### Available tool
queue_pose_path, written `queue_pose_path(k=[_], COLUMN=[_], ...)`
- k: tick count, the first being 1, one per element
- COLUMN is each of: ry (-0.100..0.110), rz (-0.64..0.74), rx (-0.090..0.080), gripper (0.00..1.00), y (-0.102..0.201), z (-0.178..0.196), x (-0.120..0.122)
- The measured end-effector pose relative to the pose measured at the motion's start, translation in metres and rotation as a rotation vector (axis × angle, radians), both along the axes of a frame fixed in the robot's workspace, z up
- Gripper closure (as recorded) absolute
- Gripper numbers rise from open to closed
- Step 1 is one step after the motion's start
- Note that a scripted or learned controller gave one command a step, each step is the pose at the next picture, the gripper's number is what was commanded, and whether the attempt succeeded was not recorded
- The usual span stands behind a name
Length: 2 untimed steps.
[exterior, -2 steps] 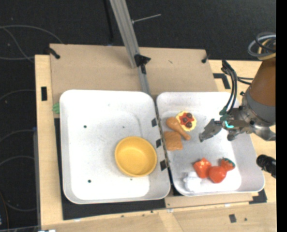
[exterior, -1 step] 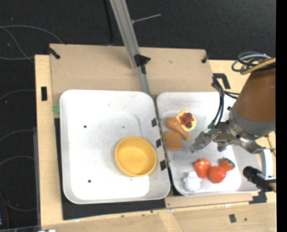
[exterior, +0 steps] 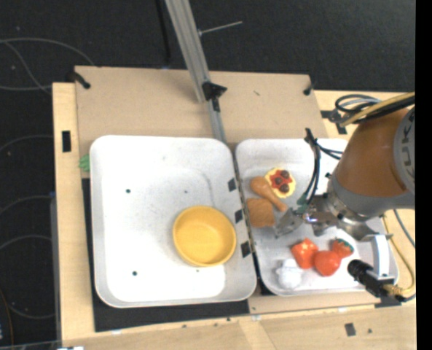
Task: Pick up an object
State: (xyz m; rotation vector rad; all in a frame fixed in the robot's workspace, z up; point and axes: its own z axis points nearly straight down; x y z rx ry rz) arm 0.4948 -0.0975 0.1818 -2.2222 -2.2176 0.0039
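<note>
On the bench sit two white bins side by side, and the divider (exterior: 239, 210) between them serves as the landmark. Left of the divider, the left bin (exterior: 128, 217) holds a yellow bowl (exterior: 204, 236), upright, close to the divider and toward the near end. Right of the divider, in the right bin (exterior: 266, 155), a brown chicken-leg toy (exterior: 262, 189) lies just beside the divider, with a brown lump (exterior: 260, 211) touching it on the near side. A small yellow tart with red berries (exterior: 280, 181) rests next to the drumstick, farther from the divider. Nearer the front edge lie a white object (exterior: 289, 274) and two red pieces (exterior: 316, 257), side by side. The gripper (exterior: 292, 221) hangs low over the right bin, just beside the brown lump, between the tart and the red pieces. Whether its fingers are spread or closed cannot be told. The orange-banded arm (exterior: 376, 170) covers the bin's far right side.
</note>
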Motion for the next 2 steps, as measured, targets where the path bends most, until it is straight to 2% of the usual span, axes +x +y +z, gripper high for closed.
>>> queue_pose_path(k=[1, 2], ry=[-0.008, -0.013], rz=[0.0, -0.005], rx=[0.0, 0.0], gripper=[0.0, 1.0], y=[-0.004, -0.005], z=[-0.058, -0.047], x=[0.002, 0.003])
